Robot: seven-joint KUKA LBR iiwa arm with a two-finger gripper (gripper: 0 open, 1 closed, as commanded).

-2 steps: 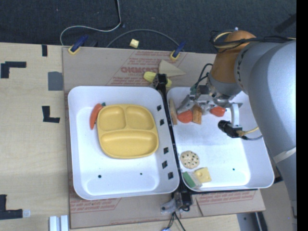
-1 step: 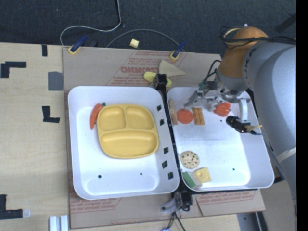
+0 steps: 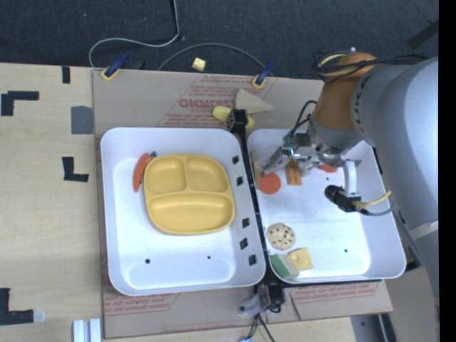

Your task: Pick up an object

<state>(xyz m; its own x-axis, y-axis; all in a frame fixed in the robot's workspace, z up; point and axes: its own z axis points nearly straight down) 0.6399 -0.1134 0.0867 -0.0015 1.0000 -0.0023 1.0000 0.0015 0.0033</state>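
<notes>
Hard to make out the hand here: it's low over the back-left part of the right bin, tangled up with cables and the wrist, so I can't tell how far open it is or whether it has hold of anything. A small orange block sits right at it, long axis running roughly front to back, but whether it's between the fingers or just lying on the bin floor, no idea. The big grey arm with its orange band covers the right bin's back-right corner and is cut off at the right side. Also in the right bin: a flat red-orange disc just left of the block near the divider, a bit of red peeking out under the wrist, a round spotted cookie thing toward the front, and a yellow cheese-like wedge with a green piece beside it at the front-left corner. The left bin holds a yellow divided plate and an orange carrot-looking piece touching its left edge, long axis front to back. Both bins sit on cardboard on the surface.
</notes>
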